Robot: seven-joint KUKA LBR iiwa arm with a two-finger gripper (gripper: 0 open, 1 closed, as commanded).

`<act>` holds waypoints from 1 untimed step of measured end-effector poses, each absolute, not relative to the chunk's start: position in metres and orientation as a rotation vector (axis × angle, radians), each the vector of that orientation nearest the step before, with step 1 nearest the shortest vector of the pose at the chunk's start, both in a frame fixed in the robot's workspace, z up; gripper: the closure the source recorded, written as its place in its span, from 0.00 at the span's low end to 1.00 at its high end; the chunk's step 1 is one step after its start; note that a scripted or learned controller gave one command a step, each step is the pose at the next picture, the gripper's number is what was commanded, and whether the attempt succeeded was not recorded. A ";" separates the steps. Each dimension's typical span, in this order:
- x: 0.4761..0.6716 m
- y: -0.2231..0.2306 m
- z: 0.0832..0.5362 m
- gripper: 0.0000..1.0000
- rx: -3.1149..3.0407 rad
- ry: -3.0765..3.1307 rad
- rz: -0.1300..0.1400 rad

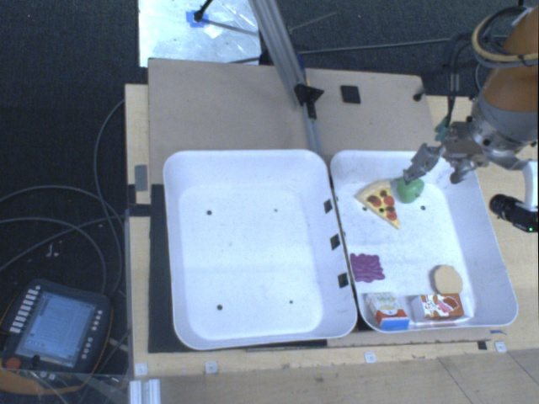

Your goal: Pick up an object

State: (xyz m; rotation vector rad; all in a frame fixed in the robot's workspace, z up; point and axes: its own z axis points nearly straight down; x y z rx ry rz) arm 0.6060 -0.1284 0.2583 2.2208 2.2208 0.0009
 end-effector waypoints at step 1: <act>0.549 -0.160 0.214 0.00 2.227 2.219 -0.002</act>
